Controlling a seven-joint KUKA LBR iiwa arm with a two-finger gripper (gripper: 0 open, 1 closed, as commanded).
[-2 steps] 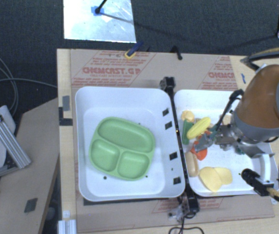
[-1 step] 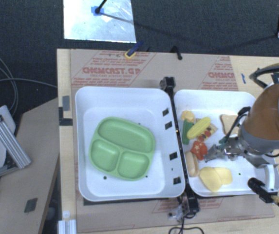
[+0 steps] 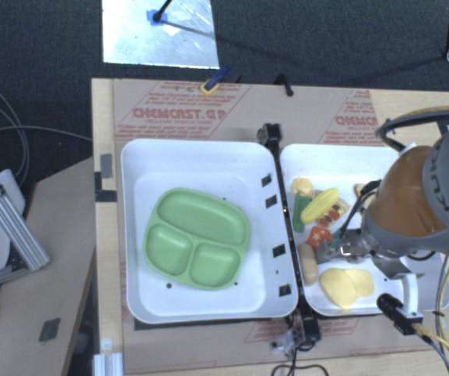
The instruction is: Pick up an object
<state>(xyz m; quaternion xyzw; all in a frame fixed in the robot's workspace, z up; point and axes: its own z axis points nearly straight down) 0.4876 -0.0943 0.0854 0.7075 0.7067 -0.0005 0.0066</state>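
Two shallow white bins are seen side by side on the tabletop [image 3: 177, 112]. In the left bin [image 3: 138, 163] a green divided tray [image 3: 197, 227] is laid flat. In the right bin [image 3: 342, 159] a cluster of small objects is gathered near the left wall: a corn cob [image 3: 319, 205], a small yellow piece [image 3: 302, 186], a red piece [image 3: 319, 234], a tan piece [image 3: 309, 266] and a pale yellow piece [image 3: 345, 285] toward the front. The arm [image 3: 412, 198] is lowered over this bin, and the tool [image 3: 342, 245] is placed just beside the red piece. Whether the tool is wide, narrow or closed on anything cannot be told, since it is largely hidden by the wrist.
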